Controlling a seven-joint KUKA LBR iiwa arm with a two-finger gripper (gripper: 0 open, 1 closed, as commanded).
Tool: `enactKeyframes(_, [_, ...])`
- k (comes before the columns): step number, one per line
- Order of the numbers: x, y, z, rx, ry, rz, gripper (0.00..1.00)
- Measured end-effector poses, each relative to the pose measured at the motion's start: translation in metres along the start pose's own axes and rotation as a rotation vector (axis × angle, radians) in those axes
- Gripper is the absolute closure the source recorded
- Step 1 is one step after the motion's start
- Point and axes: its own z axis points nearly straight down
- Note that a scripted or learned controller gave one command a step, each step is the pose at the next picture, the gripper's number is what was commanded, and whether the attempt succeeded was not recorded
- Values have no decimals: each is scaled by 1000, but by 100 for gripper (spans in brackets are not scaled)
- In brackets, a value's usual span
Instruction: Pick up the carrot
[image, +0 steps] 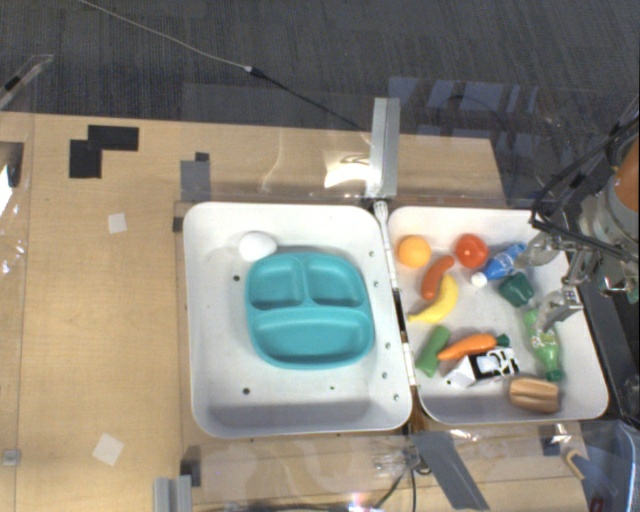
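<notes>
The metal two-finger gripper (556, 285) hangs over the right side of the right-hand shallow white bin (596, 400), its pale fingers spread apart with nothing between them. Just beside it, toward the bin's middle, sits a dark green block-shaped toy (517, 290), and below the fingers lies a light green leafy toy (546, 350).

The small orange carrot with a green top (469, 346) lies well to the left of the gripper and lower in the bin, tilted a little, apart from the fingers. A green cucumber-like piece (432, 350) touches its left end; a black-and-white packet (488, 365) lies just under it, and a brown bread roll (533, 394) rests near the front wall. Farther up are a yellow banana (438, 303), a reddish sausage (436, 276), an orange ball (413, 250), a red tomato (471, 250) and a blue-and-white bottle (500, 263).

The left-hand white bin (215, 400) holds a teal divided plastic tray (308, 308) and a white egg-shaped object (257, 244) at its upper-left corner. Bare floor shows in the right bin along the front wall, left of the roll, while the carrot itself is crowded on its left and lower sides.
</notes>
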Motion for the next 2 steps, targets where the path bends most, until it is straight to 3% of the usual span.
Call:
enactKeyframes(1, [33, 51, 145, -5, 12, -87, 0])
enactKeyframes(2, [-59, 57, 177, 2, -26, 27, 0])
